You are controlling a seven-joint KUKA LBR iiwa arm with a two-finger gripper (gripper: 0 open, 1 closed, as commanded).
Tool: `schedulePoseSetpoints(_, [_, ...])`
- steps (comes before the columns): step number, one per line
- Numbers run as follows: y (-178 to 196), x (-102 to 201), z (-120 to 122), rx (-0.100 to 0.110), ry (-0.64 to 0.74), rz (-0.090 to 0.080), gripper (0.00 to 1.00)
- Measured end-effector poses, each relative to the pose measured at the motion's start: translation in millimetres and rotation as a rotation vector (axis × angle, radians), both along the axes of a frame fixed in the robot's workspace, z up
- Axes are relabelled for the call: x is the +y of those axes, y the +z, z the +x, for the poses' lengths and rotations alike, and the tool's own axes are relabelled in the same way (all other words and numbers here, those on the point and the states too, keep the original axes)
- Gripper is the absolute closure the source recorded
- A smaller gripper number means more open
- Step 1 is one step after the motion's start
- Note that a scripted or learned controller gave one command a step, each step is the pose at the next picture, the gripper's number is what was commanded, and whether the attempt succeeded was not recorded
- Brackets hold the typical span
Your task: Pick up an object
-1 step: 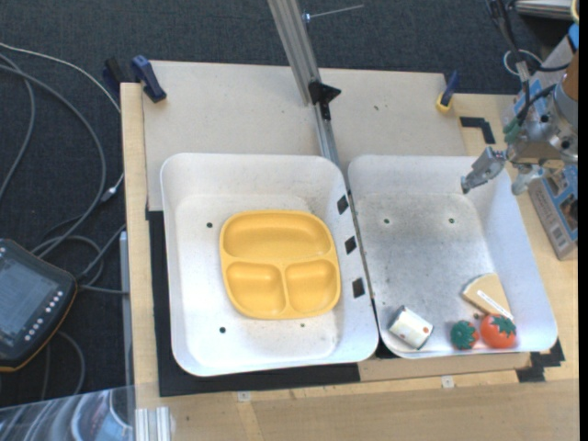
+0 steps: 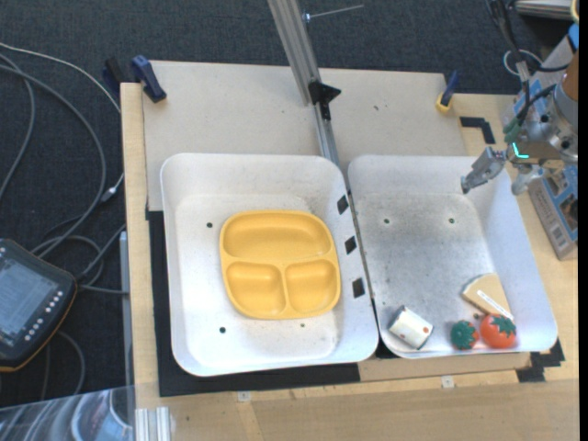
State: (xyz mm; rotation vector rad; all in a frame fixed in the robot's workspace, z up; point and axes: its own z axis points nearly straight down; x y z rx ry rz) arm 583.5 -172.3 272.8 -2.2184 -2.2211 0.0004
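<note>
Dark carpet and loose cables surround the bench (image 2: 276, 90), which carries two white bins side by side. At centre left, the left bin (image 2: 184, 200) holds a yellow divided plate (image 2: 278, 265). Over at the lower right, the right bin (image 2: 418, 237) has its pickings bunched along the bottom edge: a small white cylinder (image 2: 411, 327), a green piece (image 2: 464, 334), a red tomato-like toy (image 2: 499, 331) and a tan wedge (image 2: 486, 296) just above them.

From the upper right of the frame the gripper (image 2: 499, 171) hangs over the top corner of the right bin, its two fingers spread apart with nothing between them, well away from every object.

My worry is the clutter. The green, red and tan pieces sit touching or nearly so against the bin's sloped wall, so a descent there could knock one aside, catch two at once, or strike the rim. I'd guess the round toys would roll away.
</note>
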Motion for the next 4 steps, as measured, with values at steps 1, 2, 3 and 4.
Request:
schedulePoseSetpoints(1, [-59,2,8,0.005,0.000,0.001,0.00])
schedulePoseSetpoints(2, [-120,1,13,0.006,-0.001,0.001,0.00])
schedulePoseSetpoints(3, [-181,-5,12,0.006,-0.001,0.001,0.00])
schedulePoseSetpoints(4, [-165,-5,14,-0.003,-0.001,0.000,1.00])
